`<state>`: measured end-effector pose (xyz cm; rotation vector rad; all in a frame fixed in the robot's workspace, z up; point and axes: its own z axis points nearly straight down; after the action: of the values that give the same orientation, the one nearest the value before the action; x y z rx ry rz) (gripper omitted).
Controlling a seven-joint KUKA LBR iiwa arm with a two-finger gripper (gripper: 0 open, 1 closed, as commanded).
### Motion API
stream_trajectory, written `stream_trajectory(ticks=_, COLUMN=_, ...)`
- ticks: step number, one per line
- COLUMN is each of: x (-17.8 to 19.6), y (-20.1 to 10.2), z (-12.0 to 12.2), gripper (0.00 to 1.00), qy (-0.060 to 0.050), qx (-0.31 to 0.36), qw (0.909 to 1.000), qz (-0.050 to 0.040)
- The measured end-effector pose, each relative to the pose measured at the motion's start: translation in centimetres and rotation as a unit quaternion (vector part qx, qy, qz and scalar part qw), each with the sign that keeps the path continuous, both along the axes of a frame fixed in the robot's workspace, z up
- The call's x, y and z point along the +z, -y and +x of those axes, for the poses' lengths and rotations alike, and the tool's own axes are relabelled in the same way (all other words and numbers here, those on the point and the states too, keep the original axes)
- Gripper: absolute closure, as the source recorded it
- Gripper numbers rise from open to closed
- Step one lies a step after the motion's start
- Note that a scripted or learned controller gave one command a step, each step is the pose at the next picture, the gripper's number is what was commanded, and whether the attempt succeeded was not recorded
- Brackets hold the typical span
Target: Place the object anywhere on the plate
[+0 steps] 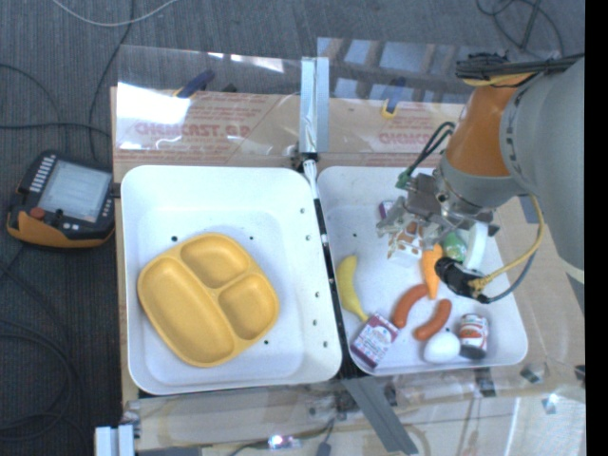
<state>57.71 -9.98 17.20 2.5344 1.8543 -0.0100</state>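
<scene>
A yellow plate (pixel 207 295) with three compartments lies in the left bin (pixel 161 198), and nothing rests on it. My gripper (pixel 408 234) is low over the upper middle of the right bin (pixel 361 193), far from the plate. Just right of it lie an orange carrot (pixel 432 267) and a green item (pixel 454 246). A yellow banana (pixel 351 285) lies to its lower left. I see nothing clearly held.
Along the right bin's front lie two orange-red sausages (pixel 409 305) (pixel 433 319), a white egg (pixel 440 348), a small can (pixel 473 332) and a dark red packet (pixel 375 339). A pendant (pixel 63 200) sits left of the bins. The arm's orange band (pixel 484 136) overhangs the right bin's far corner.
</scene>
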Motion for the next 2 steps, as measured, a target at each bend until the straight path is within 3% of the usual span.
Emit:
stream_trajectory(ticks=1, x=0.9, y=-11.3, z=-4.1, gripper=1.0, qy=0.0, qx=0.076, qw=0.9971, qz=0.0019)
stream_trajectory(ticks=2, x=0.9, y=-18.4, z=-4.0, gripper=1.0, qy=0.0, qx=0.128, qw=0.9917, qz=0.0014)
